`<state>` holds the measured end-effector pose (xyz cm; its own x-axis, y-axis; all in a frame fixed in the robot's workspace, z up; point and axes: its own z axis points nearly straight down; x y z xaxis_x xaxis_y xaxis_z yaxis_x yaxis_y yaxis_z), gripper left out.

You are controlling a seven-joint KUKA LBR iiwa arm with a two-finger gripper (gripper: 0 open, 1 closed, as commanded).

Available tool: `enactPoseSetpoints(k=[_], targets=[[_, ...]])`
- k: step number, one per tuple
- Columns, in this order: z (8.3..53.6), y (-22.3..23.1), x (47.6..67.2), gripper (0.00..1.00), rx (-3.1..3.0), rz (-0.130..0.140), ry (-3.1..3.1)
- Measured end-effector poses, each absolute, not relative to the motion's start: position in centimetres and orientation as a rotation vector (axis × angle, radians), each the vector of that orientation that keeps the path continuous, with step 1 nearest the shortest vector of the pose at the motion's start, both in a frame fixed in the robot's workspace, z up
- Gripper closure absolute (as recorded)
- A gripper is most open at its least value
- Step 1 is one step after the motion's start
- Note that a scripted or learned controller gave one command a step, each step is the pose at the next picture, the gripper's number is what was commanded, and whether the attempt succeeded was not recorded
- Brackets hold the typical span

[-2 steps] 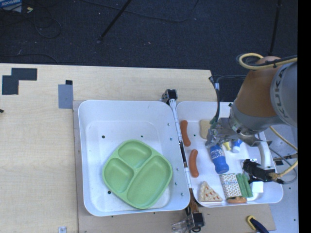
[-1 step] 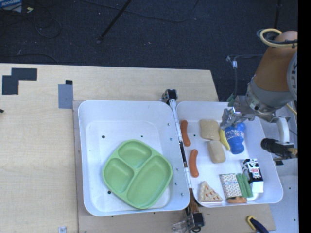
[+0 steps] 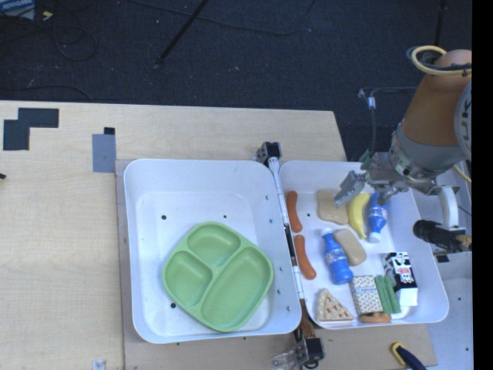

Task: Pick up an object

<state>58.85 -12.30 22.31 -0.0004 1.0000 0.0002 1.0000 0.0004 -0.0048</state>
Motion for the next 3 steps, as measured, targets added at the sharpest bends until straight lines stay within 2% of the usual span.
enactPoseSetpoints(k=[1,2,3], targets=[[12.0,-18.3,56.8,0.0,-2.22,0.003,-2.217],[8.8,-18.8,52.7,0.0,-2.221,-0.002,-2.222],[8.7,-18.9,59.0,0.0,-2.22,0.0,-2.222]])
